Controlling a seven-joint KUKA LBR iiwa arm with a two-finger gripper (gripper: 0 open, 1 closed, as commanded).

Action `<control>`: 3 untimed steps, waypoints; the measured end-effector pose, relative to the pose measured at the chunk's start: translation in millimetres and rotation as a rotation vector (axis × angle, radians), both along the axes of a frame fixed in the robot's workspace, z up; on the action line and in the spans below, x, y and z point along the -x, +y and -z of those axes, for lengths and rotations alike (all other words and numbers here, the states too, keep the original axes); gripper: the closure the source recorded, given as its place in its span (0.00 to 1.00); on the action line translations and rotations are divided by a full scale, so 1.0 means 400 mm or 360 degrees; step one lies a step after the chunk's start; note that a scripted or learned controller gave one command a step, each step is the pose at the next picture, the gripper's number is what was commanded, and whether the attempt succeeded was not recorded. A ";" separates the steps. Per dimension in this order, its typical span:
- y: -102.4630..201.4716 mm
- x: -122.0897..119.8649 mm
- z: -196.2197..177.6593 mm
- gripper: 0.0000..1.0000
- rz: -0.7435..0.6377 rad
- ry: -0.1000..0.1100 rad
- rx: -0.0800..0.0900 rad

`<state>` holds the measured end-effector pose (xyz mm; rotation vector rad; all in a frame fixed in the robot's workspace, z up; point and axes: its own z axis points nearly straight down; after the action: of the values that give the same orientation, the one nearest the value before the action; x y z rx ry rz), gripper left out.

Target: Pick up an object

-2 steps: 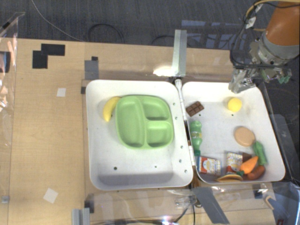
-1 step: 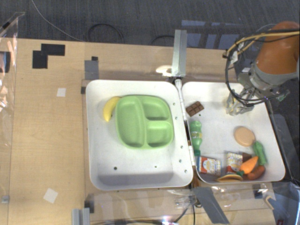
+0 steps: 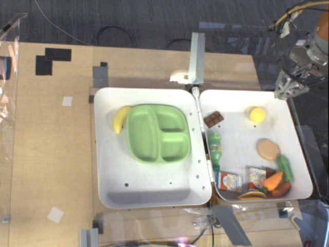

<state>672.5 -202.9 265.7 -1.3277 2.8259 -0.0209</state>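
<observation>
Carrot [image 3: 273, 179] squashed among toys in corner | gripper [image 3: 291, 88] high above bin [image 3: 241, 138], holding nothing, cannot tell how wide | might grab two or slip

A robotics lab: a pale plywood bench [image 3: 51, 153] with black tape marks at its far left corner, two shallow white plastic bins [image 3: 108, 189] bolted between grey metal brackets [image 3: 196, 55], toy food, and loose cables on dark carpet [image 3: 128, 9].
</observation>
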 end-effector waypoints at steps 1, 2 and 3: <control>0.009 0.007 0.342 1.00 -0.0941 0.0030 0.0000; 0.006 0.003 0.332 0.00 -0.0938 0.0021 0.0006; -0.004 0.105 0.442 0.00 -0.1113 0.0019 0.0012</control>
<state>630.7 -204.4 89.0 -2.2225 2.2074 -0.0122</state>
